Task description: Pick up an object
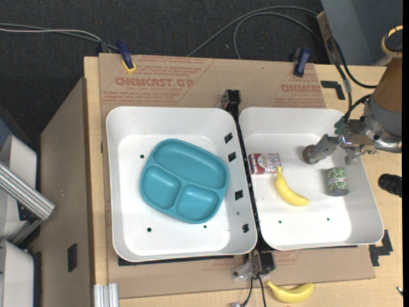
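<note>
Gripper point(317, 151) comes first for us: it hangs over the upper part of the right bin point(364, 226), toward the right of the frame, at the end of the grey arm point(383, 117) that enters from the right edge. We cannot tell how it is set, and we see nothing caught in it.

Just below and to its right we find a small green-patterned can point(337, 180) lying on the bin floor, apart from the gripper. To the lower left of the gripper a banana point(289, 190) lies curved across the middle of the same bin, and touching its upper end is a small red and white packet point(264, 163) by the bin's left wall.

Further left, the left bin point(121, 171) holds a teal divided plate point(184, 180) near its centre. At the bottom of the frame a second banana point(293, 291) rests on the table point(160, 72), outside both bins.
</note>
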`<move>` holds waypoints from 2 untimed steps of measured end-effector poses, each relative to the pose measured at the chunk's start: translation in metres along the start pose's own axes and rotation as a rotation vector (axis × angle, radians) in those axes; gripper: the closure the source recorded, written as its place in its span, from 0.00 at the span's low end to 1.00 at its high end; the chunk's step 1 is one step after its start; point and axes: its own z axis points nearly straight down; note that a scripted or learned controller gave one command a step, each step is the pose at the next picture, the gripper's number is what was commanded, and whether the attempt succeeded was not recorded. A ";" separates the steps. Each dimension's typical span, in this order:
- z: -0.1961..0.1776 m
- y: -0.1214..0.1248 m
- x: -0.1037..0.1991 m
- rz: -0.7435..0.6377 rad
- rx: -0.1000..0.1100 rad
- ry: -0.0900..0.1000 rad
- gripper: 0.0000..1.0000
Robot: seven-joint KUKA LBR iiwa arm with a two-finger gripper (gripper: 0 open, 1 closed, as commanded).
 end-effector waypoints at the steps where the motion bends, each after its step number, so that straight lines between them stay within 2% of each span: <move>1: -0.006 0.003 0.000 -0.003 -0.013 -0.002 0.00; 2: 0.036 0.005 -0.001 -0.002 -0.008 -0.002 0.00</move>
